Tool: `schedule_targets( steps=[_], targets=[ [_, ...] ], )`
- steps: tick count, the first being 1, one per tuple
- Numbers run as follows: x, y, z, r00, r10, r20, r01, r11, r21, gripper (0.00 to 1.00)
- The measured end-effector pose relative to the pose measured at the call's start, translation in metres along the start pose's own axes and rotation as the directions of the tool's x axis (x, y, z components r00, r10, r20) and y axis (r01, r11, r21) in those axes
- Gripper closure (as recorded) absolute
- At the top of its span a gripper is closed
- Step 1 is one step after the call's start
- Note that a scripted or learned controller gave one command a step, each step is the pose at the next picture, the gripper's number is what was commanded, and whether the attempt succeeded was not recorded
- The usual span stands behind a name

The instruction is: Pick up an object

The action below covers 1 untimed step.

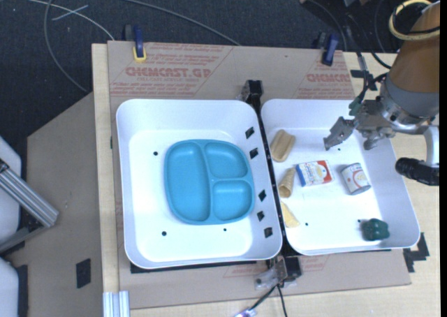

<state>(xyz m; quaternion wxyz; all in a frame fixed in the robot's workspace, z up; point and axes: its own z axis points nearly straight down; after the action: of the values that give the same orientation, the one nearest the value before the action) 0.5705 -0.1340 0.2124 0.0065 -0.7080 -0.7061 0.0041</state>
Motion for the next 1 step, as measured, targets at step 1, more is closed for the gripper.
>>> schedule_targets(
  steps=[1],
  targets=[
    [0.0003,0.0028,-0.0074,1.0,-0.003,0.002,0.003,1.0,-0.014,0.0]
  ],
)
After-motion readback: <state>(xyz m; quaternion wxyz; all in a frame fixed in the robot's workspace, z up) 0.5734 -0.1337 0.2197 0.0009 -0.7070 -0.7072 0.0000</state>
